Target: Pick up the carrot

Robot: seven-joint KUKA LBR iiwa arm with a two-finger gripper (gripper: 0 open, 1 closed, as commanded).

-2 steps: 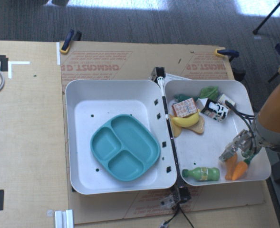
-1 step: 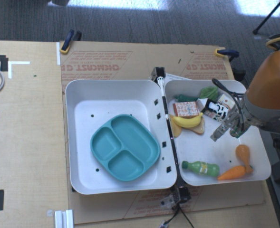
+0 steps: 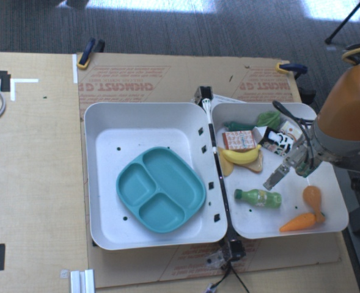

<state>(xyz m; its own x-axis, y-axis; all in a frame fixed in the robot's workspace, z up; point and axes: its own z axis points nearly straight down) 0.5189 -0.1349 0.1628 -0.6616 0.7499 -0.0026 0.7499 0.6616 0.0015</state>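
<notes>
The carrot [image 3: 301,222] is orange and tapered. It lies near the front right corner of the right bin [image 3: 271,231], with its tip pointing left. My gripper [image 3: 275,180] hangs over the middle of that bin, up and to the left of the carrot and apart from it. It is just above the green bottle [image 3: 257,197]. I see nothing held in it.
A rounder orange item [image 3: 312,195] sits just behind the carrot. A banana [image 3: 241,156], a pink box [image 3: 238,140], a black-and-white item [image 3: 279,141] and green leaves [image 3: 268,119] crowd the back of the right bin. The left bin [image 3: 106,163] holds a teal divided plate [image 3: 161,190].
</notes>
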